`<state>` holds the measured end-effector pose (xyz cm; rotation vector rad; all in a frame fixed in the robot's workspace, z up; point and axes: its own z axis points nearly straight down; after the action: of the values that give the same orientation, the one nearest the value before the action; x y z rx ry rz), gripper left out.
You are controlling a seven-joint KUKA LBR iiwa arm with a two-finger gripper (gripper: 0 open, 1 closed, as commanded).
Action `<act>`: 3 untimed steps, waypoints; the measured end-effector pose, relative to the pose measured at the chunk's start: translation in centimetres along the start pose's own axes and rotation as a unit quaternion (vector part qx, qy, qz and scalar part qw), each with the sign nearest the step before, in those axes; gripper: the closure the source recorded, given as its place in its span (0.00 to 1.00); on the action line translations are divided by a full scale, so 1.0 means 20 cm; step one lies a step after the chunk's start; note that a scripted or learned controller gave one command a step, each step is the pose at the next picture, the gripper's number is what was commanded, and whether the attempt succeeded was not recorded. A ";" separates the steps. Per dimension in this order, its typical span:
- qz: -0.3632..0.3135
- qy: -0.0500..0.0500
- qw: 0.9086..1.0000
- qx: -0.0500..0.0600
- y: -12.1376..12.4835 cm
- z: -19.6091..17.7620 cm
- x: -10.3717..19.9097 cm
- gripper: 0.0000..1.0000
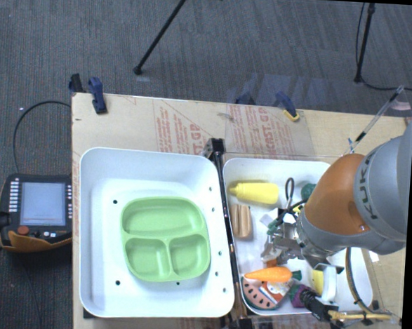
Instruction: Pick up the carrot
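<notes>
One carrot (269, 274) lies below the tool (282, 248) (grip state unclear), beside two bins (92, 187).

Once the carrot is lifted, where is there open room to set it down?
Left bin: bare white floor rings the green tray, whose three compartments hold nothing. Right bin is crowded around the carrot, under the gripper.

Two bins side by side on the bench (139, 120): divided tray (164, 237) in the left bin (99, 181); in the right bin (276, 165), bottle (255, 192) toward the back, wooden block (241, 220) just in front of it beside the dividing wall. Nearer the front, carrot (269, 274) lying crosswise, melon slice (266, 294) just before it, gripper (283, 243) just behind it. Left of the bench, on the floor, handheld control pad (40, 208).
</notes>
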<state>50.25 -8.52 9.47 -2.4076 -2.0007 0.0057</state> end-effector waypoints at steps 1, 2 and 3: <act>0.068 0.000 0.998 -0.009 0.67 -0.49 0.29 1.00; 0.067 -0.002 0.998 -0.004 0.66 -0.47 0.29 0.00; 0.089 -0.002 0.996 -0.001 0.26 -0.46 0.24 0.00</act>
<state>56.34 -4.71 18.60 -2.5794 -1.7813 0.0087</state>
